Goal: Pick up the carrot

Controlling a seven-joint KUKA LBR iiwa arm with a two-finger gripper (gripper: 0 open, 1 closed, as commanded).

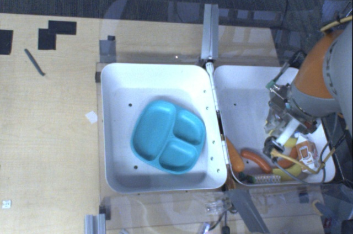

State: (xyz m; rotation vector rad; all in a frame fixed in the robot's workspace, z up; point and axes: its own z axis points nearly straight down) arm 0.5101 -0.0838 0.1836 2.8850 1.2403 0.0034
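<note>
Gripper [274, 145] low in right bin [242, 95], grip state impossible to tell.
Carrot [235, 157], probably that orange piece against the bin's left wall, just beside; needs shifting left, dropping squarely over it, avoiding the sausage [256, 160].

Readable text: none anywhere in the camera view.
Packet [306, 154] in the right bin [248, 95]: printing too small and blurred to read.
Counter [49, 133]: black patches [55, 34], no letters or numbers.
</note>
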